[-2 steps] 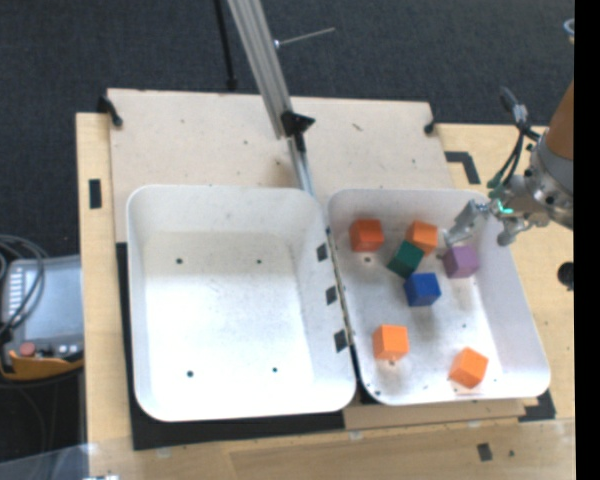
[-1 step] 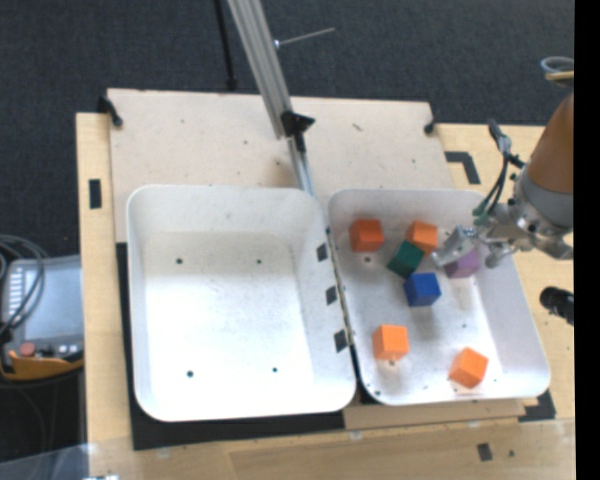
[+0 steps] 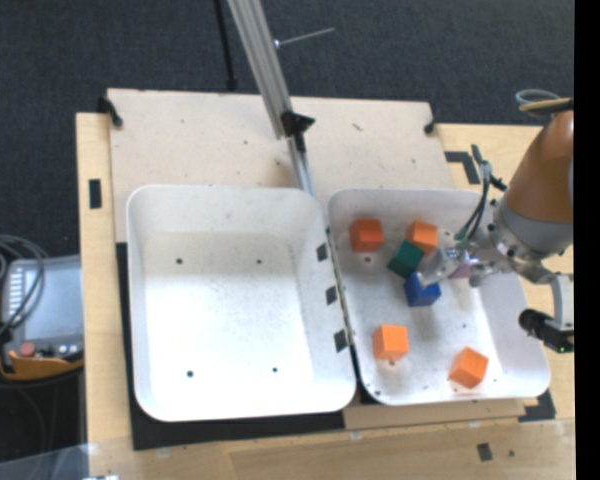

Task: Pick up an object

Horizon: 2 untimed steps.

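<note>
gripper is hovering low by the blue cube in the right bin; grip state can't be told, nothing lifted yet.

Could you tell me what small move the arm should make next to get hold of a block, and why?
Probably a short descent onto the blue block: the gripper sits right beside it in the right bin, with the green block crowding its other side.

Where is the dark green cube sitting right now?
In the camera view, the dark green cube lies in the upper middle of the right white bin, just above the blue cube and beside an orange cube.
</note>
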Each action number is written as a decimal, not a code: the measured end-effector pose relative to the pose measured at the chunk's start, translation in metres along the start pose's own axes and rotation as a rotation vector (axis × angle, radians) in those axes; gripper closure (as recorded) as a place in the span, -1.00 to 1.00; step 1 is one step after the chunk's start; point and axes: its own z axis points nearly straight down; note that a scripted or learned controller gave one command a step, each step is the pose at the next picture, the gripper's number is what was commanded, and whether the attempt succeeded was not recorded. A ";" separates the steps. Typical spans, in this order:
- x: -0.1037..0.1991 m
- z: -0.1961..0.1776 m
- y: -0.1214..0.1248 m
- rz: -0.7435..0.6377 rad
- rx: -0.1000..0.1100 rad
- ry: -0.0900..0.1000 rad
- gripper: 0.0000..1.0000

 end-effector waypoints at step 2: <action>-0.002 0.036 0.003 0.006 -0.011 0.001 1.00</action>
